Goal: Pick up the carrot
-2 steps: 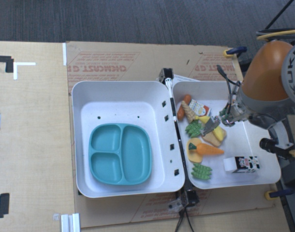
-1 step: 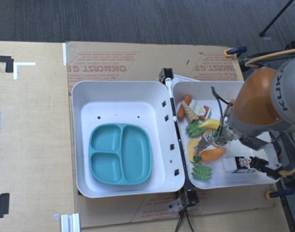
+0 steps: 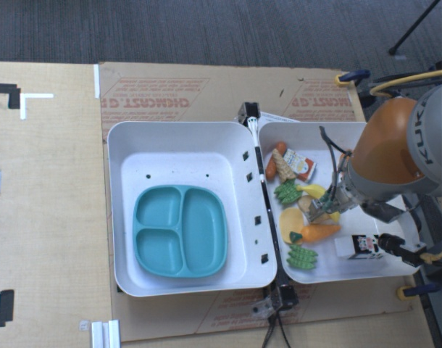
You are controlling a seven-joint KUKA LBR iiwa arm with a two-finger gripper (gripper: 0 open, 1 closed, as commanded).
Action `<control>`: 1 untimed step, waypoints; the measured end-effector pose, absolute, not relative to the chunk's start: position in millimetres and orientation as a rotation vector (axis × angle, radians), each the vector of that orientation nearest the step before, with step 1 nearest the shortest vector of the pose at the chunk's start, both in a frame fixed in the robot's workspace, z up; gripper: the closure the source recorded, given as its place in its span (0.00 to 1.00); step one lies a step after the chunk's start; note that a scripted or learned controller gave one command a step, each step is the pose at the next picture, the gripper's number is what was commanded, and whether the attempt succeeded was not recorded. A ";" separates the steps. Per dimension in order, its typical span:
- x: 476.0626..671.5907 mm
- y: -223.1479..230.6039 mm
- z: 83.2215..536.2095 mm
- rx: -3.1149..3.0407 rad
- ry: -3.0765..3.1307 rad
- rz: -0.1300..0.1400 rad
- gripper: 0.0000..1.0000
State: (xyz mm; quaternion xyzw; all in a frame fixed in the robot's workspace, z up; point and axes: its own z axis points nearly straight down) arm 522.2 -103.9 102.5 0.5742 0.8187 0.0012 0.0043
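— Where's the carrot (image 3: 319, 232) from where you stand?

— In the right-hand bin (image 3: 366, 270), toward its lower left. It lies on its side, orange body pointing to about three o'clock, with the green tuft at its nine o'clock end.

— And the arm (image 3: 391, 154)?

— It reaches in from three o'clock, the orange band big and round over the right bin. The claw (image 3: 324, 207) hangs low over the pile, just at twelve o'clock of the carrot, very near it. Whether it touches I can't say from here.

— Is the claw clenched or released?

— I cannot tell. The tip is a small dark tangle against the toys, and nothing I can see sits clearly between its parts, so I wouldn't call the carrot grasped.

— What else is in that bin?

— A crowd of play food. A yellow piece (image 3: 314, 191) just at eleven o'clock of the claw, a leafy green piece (image 3: 287, 193) at nine o'clock of that, and a second green piece (image 3: 302, 258) at six o'clock of the carrot, close beside it. Up toward twelve o'clock there's a reddish sausage shape (image 3: 274, 162) and a small white and red packet (image 3: 301, 165). A little white carton (image 3: 360, 246) sits at three o'clock of the carrot, apart from it.

— The left bin (image 3: 119, 216)?

— It holds a teal divided plate (image 3: 181, 230), three compartments, lying flat. Both bins rest on the brown cardboard (image 3: 170, 93) covering the counter (image 3: 40, 216).
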 end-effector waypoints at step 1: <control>522.1 -103.9 102.5 1.798 2.565 0.004 0.00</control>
